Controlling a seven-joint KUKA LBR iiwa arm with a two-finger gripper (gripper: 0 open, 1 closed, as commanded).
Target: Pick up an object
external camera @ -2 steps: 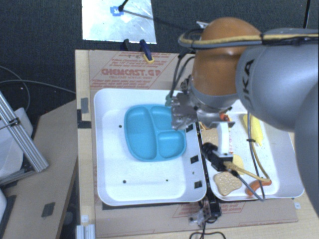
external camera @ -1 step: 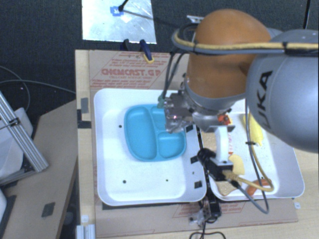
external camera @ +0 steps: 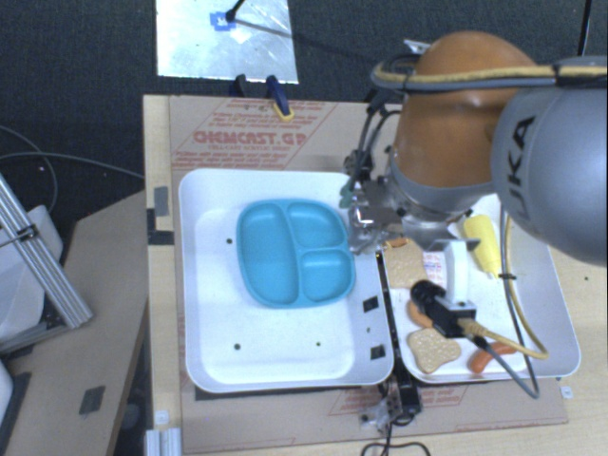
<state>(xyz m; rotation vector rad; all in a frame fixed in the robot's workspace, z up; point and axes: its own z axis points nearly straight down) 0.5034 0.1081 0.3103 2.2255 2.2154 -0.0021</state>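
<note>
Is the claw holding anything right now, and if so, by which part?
Cannot be told: the arm's wrist hides the claw, which hangs over the right bin near the divider.

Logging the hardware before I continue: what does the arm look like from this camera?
A bulky grey KUKA arm with black lettering on its shell, a rounded orange band above the wrist, and a metal wrist block below. Black and yellow cables run across the top.
</note>
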